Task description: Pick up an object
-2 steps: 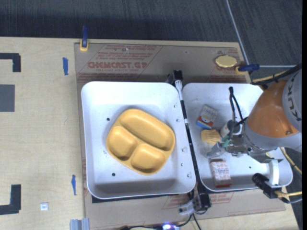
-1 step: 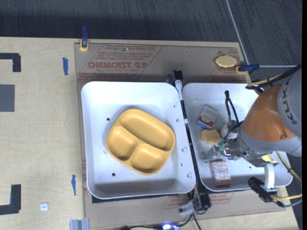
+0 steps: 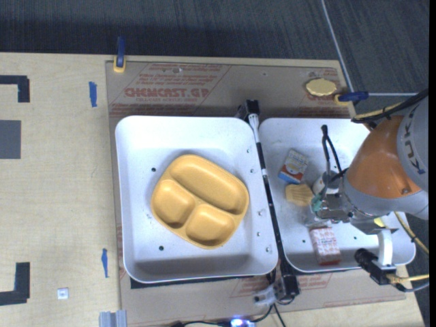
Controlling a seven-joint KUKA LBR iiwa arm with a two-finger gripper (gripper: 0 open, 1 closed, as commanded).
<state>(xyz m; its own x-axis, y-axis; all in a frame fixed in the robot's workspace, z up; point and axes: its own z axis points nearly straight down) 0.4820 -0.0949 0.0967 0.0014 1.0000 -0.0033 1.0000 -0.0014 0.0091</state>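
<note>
Pretty even overhead lighting, nothing really dim except the dark floor at the top. The white bins (image 3: 133,138) are blown out a bit, so their walls are washed to a flat pale grey-white. Soft sheen is seen on the yellow tray (image 3: 199,200), no hard hotspot. Shadows are short and soft, mostly tucked under the arm (image 3: 385,169). Overall sharpness is so-so: small labels are smeared, and print on the cardboard is barely readable. A bluish glow is caught at the bottom edge.
</note>
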